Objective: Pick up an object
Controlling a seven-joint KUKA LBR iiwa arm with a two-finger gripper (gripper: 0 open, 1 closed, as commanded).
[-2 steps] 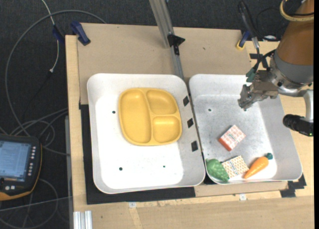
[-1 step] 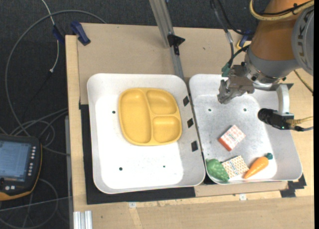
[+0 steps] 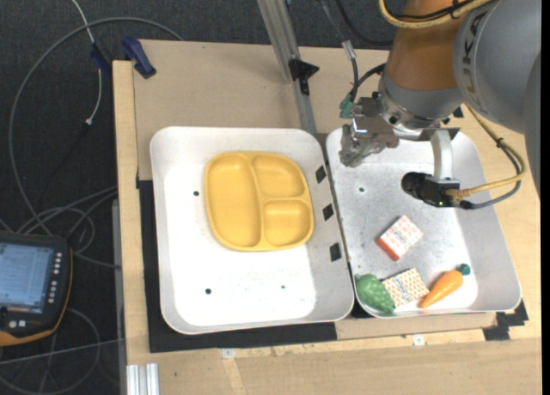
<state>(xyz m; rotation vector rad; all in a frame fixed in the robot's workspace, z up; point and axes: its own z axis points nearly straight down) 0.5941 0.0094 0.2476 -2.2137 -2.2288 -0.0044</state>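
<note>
A yellow plastic divided tray (image 3: 258, 200) sits in a white bin (image 3: 172, 213); an orange plastic carrot (image 3: 443, 288), green plastic vegetable (image 3: 375, 293) and red-and-white carton (image 3: 400, 237) colour the other.

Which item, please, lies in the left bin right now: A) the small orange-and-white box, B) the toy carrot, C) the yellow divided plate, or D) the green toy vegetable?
C: the yellow divided plate sits in the left bin, while the carrot, box and green vegetable lie in the right bin.
</note>
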